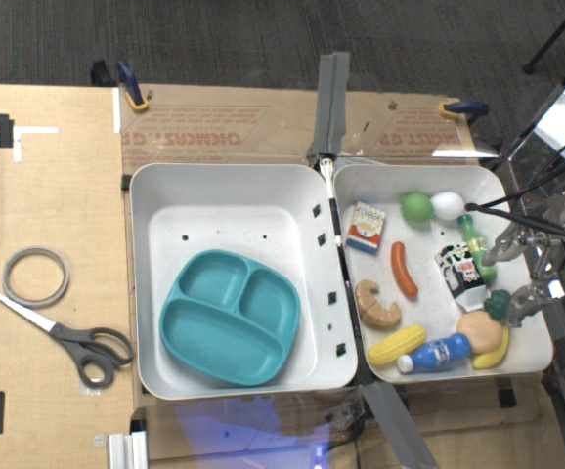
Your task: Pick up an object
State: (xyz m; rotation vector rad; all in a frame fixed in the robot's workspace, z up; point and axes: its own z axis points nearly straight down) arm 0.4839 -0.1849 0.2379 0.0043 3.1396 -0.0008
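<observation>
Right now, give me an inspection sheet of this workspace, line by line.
Surface: wooden bench bearing two white bins, left bin and right bin.
Job's things: right bin holds a small carton, green ball, white ball, sausage, croissant, corn cob, blue bottle, peach, banana, cow-print carton.
Clutter: teal divided plate in the left bin; scissors, tape roll on the bench.
Grippers: gripper at the right bin's right edge; jaws' state unclear.
Cables: dark cables by the gripper.
Surroundings: grey carpet, blue clamps.
</observation>
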